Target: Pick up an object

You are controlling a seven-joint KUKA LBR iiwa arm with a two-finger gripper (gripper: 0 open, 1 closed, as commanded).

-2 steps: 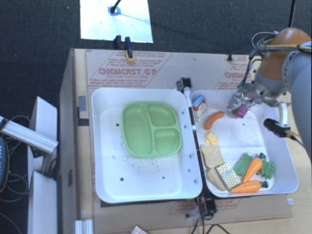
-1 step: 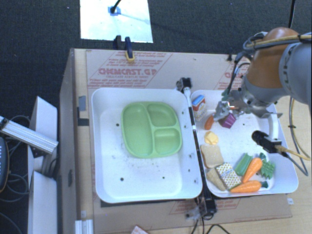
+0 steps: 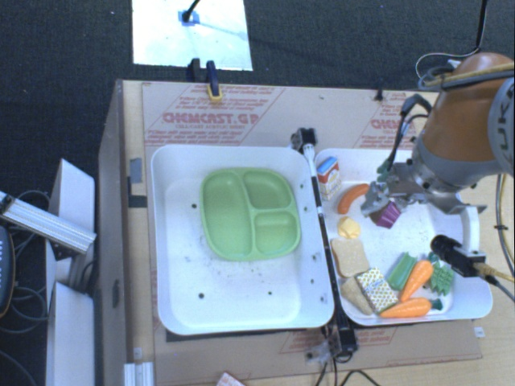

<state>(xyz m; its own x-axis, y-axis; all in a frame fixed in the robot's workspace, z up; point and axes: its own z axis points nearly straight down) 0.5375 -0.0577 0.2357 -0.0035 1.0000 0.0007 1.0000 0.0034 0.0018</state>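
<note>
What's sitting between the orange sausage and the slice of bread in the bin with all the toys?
A small yellow piece sits between the orange sausage and the bread slice, seen in the camera view.

The bench (image 3: 241, 111) bears a left bin (image 3: 173, 240) beside a right bin (image 3: 475, 300).

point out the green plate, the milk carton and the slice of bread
green plate (image 3: 229, 215): camera view, large left compartment
milk carton (image 3: 328, 174): camera view, its front face
slice of bread (image 3: 351, 256): camera view, middle of slice
</note>
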